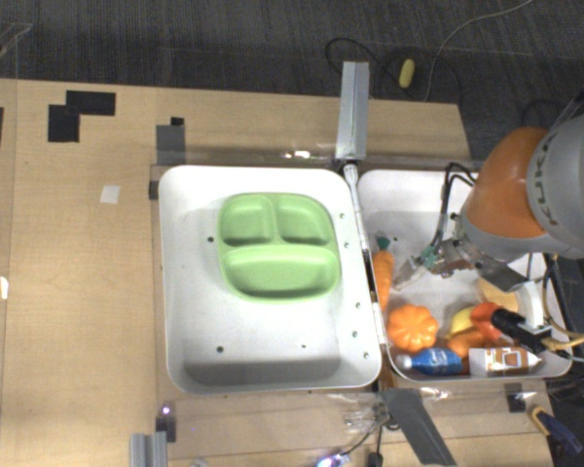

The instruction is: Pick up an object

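Small ribbed orange pumpkin (413, 326), right bin (401, 195).

A green divided tray (276, 244) lies in the middle of the left white bin (190, 348), its three compartments facing up. The wooden surface (68, 290) around the bins bears black tape patches (81, 110) near its far left edge and a small pale square (110, 195). Beyond it, a thin cable (467, 27) runs over dark carpet (175, 17), past a small yellow object (406, 71).
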`<state>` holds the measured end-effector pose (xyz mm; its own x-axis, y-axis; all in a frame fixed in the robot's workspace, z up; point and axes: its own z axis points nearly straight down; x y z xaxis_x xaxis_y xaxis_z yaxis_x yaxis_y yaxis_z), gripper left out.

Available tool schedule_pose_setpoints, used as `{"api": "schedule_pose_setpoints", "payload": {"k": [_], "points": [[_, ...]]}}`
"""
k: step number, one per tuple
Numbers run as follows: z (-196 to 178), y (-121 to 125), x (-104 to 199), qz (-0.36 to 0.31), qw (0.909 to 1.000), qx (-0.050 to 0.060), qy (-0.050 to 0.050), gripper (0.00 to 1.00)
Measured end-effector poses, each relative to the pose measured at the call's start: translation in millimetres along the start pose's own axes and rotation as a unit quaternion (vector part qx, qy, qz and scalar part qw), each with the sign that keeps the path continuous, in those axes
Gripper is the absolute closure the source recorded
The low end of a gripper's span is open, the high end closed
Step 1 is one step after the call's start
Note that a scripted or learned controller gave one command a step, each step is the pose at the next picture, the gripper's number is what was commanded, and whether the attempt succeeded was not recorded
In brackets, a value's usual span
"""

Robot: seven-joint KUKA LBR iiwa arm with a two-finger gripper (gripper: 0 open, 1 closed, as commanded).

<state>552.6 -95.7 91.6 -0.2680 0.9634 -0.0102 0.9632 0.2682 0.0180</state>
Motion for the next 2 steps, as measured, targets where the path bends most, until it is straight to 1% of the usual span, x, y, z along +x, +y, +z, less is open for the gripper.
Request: {"api": "schedule_pose_setpoints", "payload": {"k": [1, 2], "points": [[0.7, -57.1, -78.5, 0.006, 1.0000, 0.003, 0.000, 0.00], [-0.5, -64.9, -17.0, 0.054, 0.9985, 0.000, 0.000, 0.00]]}}
